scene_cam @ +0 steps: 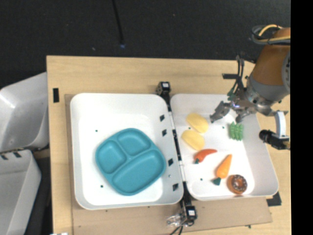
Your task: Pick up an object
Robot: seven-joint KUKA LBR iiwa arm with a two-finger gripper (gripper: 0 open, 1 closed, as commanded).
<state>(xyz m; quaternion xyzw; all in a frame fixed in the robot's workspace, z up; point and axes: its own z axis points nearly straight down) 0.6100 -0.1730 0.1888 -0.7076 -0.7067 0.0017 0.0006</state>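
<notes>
Blue divided plate [129, 161] in left bin [80, 146] — wooden bench [122, 75], dark floor [146, 18]

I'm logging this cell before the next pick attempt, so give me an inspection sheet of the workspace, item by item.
Surface: wooden bench bearing a left bin and a right bin, both white, side by side.
Job's things: in the right bin, two yellow pieces, a red pepper, a carrot, a green piece and a brown donut, all lying loose.
Clutter: a blue divided plate in the left bin.
Gripper: gripper open above the right bin's far part, between the upper yellow piece and the green piece, holding nothing.
Cables: a yellow loop on top of the arm.
Surroundings: dark floor; white object at left.
</notes>
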